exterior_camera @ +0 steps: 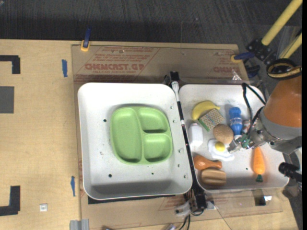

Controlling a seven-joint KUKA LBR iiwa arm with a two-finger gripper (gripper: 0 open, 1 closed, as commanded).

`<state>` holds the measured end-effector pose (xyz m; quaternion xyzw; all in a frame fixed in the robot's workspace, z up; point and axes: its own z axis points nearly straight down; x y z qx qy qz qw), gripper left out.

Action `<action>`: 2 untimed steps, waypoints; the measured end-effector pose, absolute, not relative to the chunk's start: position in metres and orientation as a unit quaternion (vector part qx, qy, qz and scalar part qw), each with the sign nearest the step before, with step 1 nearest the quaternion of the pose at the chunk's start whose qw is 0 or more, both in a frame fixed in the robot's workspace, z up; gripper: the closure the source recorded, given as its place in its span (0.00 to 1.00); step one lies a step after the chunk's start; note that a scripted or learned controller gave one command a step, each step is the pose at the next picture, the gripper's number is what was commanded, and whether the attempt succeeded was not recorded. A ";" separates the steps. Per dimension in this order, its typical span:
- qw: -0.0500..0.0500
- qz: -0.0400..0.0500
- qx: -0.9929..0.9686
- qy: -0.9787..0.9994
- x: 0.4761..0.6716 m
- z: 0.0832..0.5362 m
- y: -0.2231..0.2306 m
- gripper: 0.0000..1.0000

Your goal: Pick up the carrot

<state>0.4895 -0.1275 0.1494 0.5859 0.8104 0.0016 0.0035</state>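
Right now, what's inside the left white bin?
The left white bin holds a green divided plate with three compartments and nothing in them. What lies beneath the plate is covered.

Light is even and fairly bright from above, with soft, short shadows. The left bin point(91, 128) casts a thin dark shadow along its near edge. The white bins look slightly washed out, and the clear sheet point(158, 61) on the desk point(33, 128) shows mild sheen. Focus is moderately soft and small details blur; the floor point(144, 8) beyond is dim.
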 end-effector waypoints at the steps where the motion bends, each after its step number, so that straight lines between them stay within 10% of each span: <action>1: 0.003 0.002 0.692 0.722 0.522 0.207 -0.069 1.00; 2: 0.006 0.000 0.575 0.818 0.496 0.298 -0.160 1.00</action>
